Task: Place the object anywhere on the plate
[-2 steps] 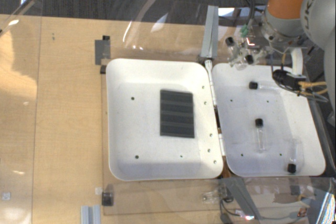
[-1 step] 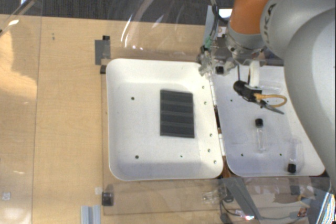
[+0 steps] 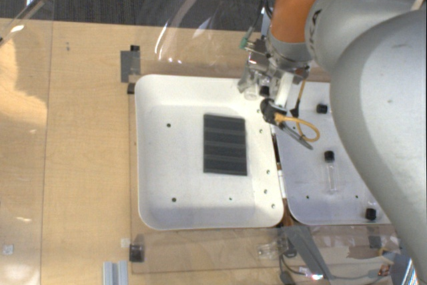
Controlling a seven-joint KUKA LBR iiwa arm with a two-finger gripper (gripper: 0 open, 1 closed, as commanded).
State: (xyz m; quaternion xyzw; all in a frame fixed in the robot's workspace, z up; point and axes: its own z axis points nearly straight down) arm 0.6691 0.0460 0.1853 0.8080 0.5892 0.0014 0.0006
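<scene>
Camera view looks down on a wooden tabletop (image 3: 67,143) that bears two white bins. The dark ribbed plate (image 3: 225,144), a flat grey rectangle with ridges running across it, lies about the middle of the left bin (image 3: 153,163), with bare white floor around all four of its sides.

The pincer (image 3: 252,85) hangs beyond the plate's far right corner, near it but clear of its surface, over the far right corner of the same bin. Whether it stands wide or narrow cannot be told, since the wrist parts crowd together there, and no thing can be made out in its hold. Up and to the right of the plate rises the grey arm (image 3: 373,77) with its orange band (image 3: 297,3), covering much of the right bin (image 3: 313,200).

To the right of the plate, across the seam between the bins and well apart from it, three small black pieces show on the right bin's floor: one (image 3: 321,107) level with the plate's far edge, one (image 3: 328,156) level with its middle, one (image 3: 370,213) nearer than its near edge. A faint clear tube-like thing (image 3: 331,177) lies just below the middle piece. Which of these is the object to be placed cannot be told.

Left of the plate, outside the left bin, a black bracket (image 3: 133,63) sits by the bin's far corner and another (image 3: 136,251) by its near corner.
</scene>
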